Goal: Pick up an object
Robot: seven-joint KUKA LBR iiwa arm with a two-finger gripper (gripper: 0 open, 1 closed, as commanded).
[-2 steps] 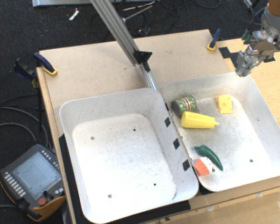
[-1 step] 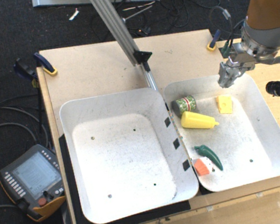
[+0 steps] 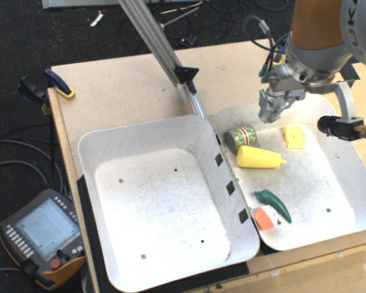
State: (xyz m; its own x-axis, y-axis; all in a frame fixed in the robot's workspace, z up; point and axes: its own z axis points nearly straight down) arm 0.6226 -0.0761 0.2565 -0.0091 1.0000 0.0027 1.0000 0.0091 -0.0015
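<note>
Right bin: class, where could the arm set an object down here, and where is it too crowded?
The right bin has bare floor in its near right part, right of the green pepper. The far left is crowded: green can, yellow bottle and yellow block, with the hand above them.

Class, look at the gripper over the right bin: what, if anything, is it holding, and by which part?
Nothing is held. The gripper hangs above the right bin, apart from the green can, yellow block and yellow bottle.

Four objects (image 3: pixel 260 157) in right bin (image 3: pixel 361 202)
</note>
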